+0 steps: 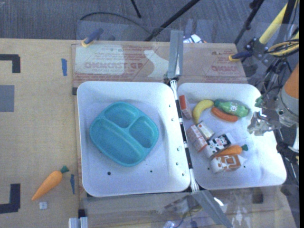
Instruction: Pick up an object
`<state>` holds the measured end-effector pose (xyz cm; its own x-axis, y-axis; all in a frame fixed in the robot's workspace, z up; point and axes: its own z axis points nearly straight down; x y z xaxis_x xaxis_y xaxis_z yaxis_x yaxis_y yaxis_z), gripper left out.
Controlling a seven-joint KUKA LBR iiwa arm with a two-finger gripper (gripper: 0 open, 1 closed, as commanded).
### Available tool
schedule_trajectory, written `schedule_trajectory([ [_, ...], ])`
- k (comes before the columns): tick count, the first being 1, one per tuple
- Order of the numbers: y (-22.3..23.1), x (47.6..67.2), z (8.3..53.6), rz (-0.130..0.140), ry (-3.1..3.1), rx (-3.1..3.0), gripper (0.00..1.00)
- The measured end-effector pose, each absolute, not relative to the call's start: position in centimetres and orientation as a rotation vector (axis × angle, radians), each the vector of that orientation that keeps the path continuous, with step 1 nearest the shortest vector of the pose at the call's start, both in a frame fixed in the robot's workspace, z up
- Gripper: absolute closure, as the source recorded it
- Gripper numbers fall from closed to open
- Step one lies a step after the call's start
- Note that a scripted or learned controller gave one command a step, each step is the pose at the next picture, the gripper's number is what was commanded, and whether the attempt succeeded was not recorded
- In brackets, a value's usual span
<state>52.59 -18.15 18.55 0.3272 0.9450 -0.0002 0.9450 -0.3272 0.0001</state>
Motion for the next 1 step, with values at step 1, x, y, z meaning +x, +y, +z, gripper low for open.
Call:
schedule_trajectory([
  [1,-17.08,50.40,23.91,0.000,1.694,2.645,1.00],
])
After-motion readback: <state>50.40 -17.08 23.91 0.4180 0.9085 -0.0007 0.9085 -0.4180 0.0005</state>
